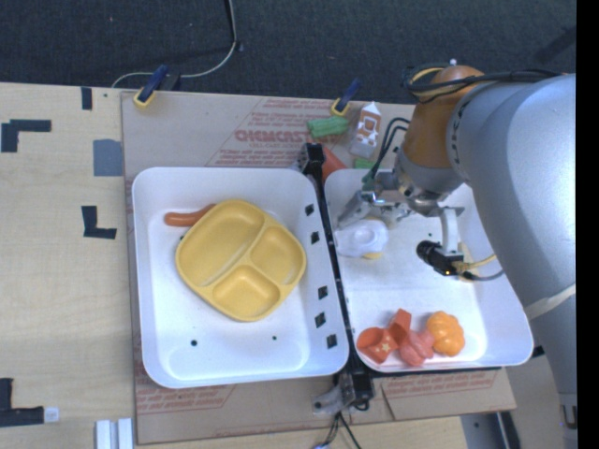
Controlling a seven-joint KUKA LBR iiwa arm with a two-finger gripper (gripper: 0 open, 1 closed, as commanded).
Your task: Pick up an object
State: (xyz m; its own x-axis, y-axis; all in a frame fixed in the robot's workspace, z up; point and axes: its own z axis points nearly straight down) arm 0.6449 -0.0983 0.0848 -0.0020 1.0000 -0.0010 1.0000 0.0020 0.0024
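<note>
My gripper (372, 209) hangs low over the upper left part of the right bin (487, 293), with the grey arm and its orange band reaching in from the right. Right under and in front of it lies a white egg-like object (360, 239) with a bit of yellow at its edge; whether the gripper touches it is unclear. At the front of the same bin lie a red tomato (376, 343), red pieces (410, 340) and an orange pepper (445, 334). The left bin (164, 344) holds a yellow divided plate (241, 259) and an orange sausage (187, 217) behind it.
Behind the bins on the cardboard stand a small carton (367, 127), a green item (328, 126) and a red piece (333, 164). Clamps (150, 87) hold the cardboard's back edge. A black cable end (440, 255) hangs from the arm over the right bin.
</note>
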